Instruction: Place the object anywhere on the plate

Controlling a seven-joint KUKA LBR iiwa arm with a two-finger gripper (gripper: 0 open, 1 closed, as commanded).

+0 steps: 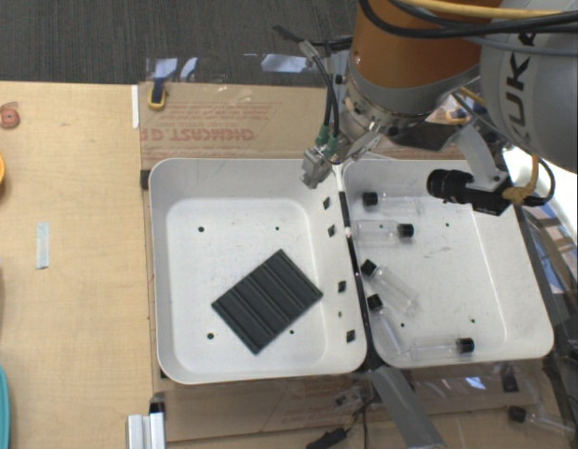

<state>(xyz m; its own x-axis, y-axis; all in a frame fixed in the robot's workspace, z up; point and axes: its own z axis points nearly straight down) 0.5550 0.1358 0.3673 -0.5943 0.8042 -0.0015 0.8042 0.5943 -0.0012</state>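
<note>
Dark ribbed plate lies tilted in left bin, off all walls, free floor around it. Clear black-capped vials lie scattered in right bin. Gripper hangs over the bins' shared back edge; jaw state unclear.

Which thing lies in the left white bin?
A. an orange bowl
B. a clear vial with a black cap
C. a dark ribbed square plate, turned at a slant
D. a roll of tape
C: the left bin holds the dark ribbed plate, lying flat and turned at a slant, while the clear black-capped vials lie in the right bin.
</note>
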